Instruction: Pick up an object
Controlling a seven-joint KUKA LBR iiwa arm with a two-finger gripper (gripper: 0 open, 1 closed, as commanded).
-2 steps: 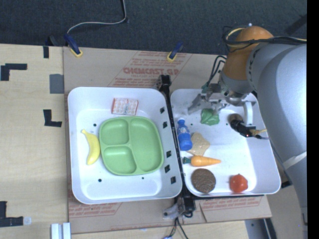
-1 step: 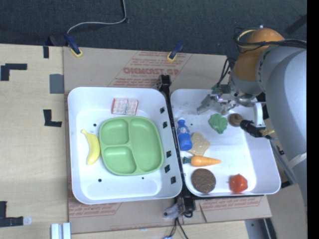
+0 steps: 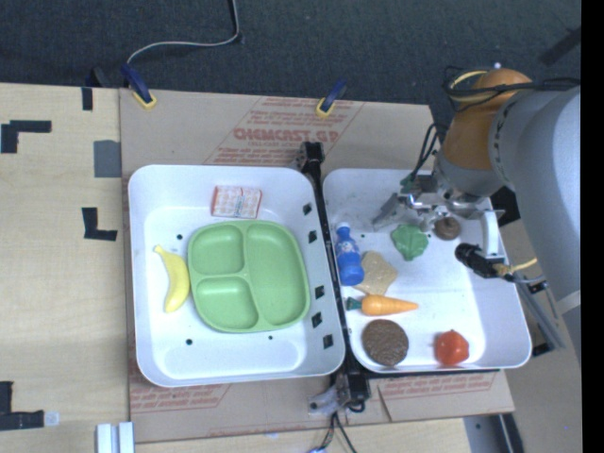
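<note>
Now the gripper [image 3: 412, 223] hovers just above the green toy [image 3: 411, 243], at twelve o'clock of the carrot [image 3: 388, 304]. Whether its jaws are released or clenched, I cannot tell. Judging so, the grasp is in hand; next, a clean lift.

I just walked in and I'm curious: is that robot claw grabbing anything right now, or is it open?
Gripper: right above the green object in the right bin; whether it is open, closed or gripping cannot be told from this view.
</note>
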